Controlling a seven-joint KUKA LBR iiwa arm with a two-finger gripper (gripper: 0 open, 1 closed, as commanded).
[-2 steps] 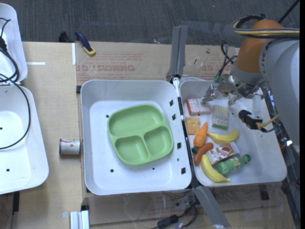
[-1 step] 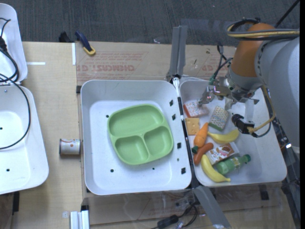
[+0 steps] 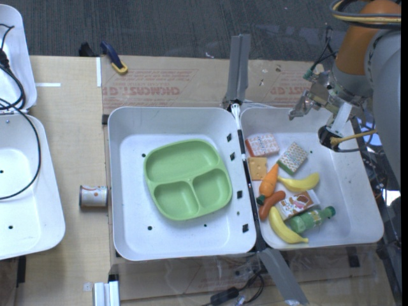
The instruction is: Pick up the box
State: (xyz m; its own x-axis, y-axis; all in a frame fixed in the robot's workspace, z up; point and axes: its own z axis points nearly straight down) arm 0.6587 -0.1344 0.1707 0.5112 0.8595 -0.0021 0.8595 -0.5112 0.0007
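Evidently the gripper (image 3: pixel 310 104) hangs over the far right corner of the right bin (image 3: pixel 357 190), above its back rim, at the end of the grey arm (image 3: pixel 373 50) that reaches in from the right. At this slant I cannot tell whether the jaws are apart or together, and nothing shows between them.

The task does not say which box, and 3 candidates lie in that bin:

- The pink-and-white box (image 3: pixel 262 144) sits near the bin's left wall, toward the camera and well to the left of the gripper. Its long axis runs roughly left to right.
- The green-and-white box (image 3: pixel 293 157) lies just beside it, turned on a diagonal, almost straight toward the camera from the gripper. I judge it the nearest target.
- The red-and-white carton (image 3: pixel 298 204) lies further forward, hemmed in by 2 bananas (image 3: pixel 299 182), a green bottle (image 3: pixel 312 219) and carrots (image 3: pixel 270 178).

The coming move therefore seems to call for travel down and toward the camera with a slight leftward drift. The wrist would need to turn so the jaws close across the diagonal box's short side. The neighbouring bin (image 3: pixel 121 171) carries a green divided plate (image 3: pixel 187 178).
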